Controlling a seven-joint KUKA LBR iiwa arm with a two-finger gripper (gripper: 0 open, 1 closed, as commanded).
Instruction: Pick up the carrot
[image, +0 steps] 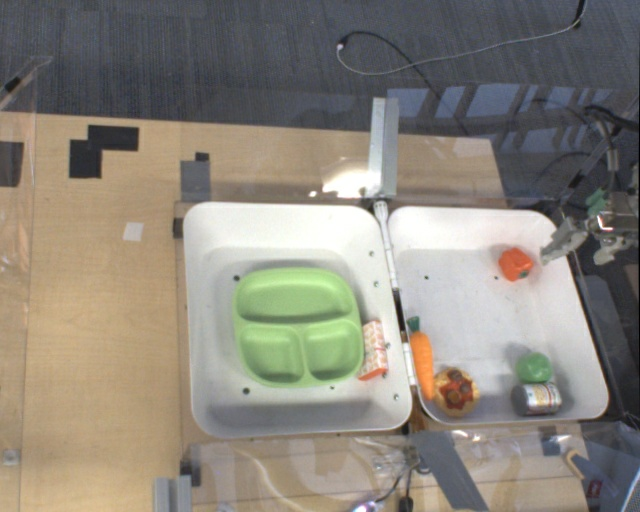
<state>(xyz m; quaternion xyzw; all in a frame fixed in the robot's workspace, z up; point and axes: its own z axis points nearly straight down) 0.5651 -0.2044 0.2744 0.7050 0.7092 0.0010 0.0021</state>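
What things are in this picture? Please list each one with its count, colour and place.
carrot: 1, orange, right bin, along its left wall
right bin: 1, white
left bin: 1, white
tray: 1, green, three compartments, in left bin
packet: 1, red and white, beside tray's right edge
orange item: 1, right bin, far right
round food: 1, reddish, beside carrot
green ball: 1, right bin
can: 1, metallic, below green ball
gripper: 1, grey, at right bin's far right edge

- The arm enters at the right edge of the frame, in its upper half, with just its far end in view.
- The end effector (562, 240) sits at the upper right, pointing left and slightly down.
- Its grey tip is small and blurred, so its finer pose is unclear.
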